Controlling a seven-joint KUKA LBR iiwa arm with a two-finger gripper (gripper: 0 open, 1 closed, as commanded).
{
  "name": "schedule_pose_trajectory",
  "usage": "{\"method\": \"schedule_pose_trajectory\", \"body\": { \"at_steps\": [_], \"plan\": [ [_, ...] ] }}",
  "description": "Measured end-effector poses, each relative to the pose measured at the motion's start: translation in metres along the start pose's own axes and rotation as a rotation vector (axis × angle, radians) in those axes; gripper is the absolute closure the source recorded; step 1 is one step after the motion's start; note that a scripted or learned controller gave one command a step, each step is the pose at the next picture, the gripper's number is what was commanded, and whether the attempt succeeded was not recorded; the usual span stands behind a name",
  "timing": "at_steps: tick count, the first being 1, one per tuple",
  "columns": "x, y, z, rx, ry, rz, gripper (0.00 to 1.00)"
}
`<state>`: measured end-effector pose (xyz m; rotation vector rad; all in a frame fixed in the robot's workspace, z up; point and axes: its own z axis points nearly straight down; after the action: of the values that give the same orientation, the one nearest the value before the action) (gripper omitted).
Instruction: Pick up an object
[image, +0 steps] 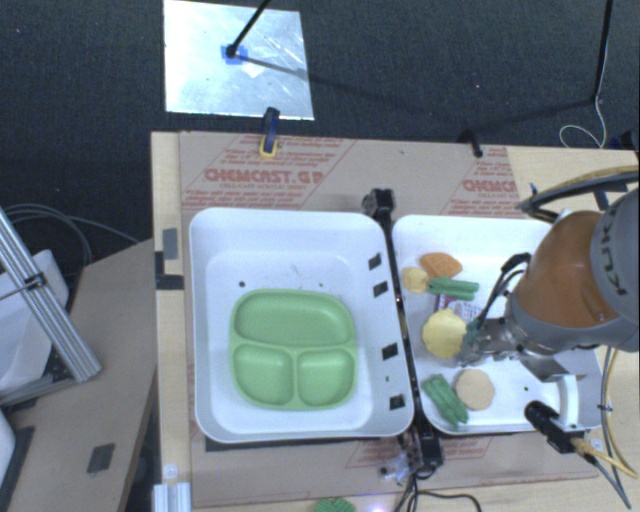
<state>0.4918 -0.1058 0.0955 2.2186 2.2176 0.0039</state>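
The right bin holds several toy foods. An orange piece and a small yellow piece lie at its far left, with a green bean pod just below them. A round yellow fruit sits mid-left. Nearer the front lie a tan round cookie and a green vegetable. My gripper is low in the right bin, right against the yellow fruit's right side and above the cookie. The arm's orange band hides the bin's right part.
The left bin holds a green divided plate. A black clip divider runs between the bins. Cardboard lies under both bins, and a silver sheet lies beyond the bench.
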Motion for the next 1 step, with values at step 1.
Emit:
{"method": "schedule_pose_trajectory", "body": {
  "at_steps": [1],
  "plan": [
    [0.0001,-0.0002,0.0004,0.001,0.000,0.000,0.00]
  ]
}}
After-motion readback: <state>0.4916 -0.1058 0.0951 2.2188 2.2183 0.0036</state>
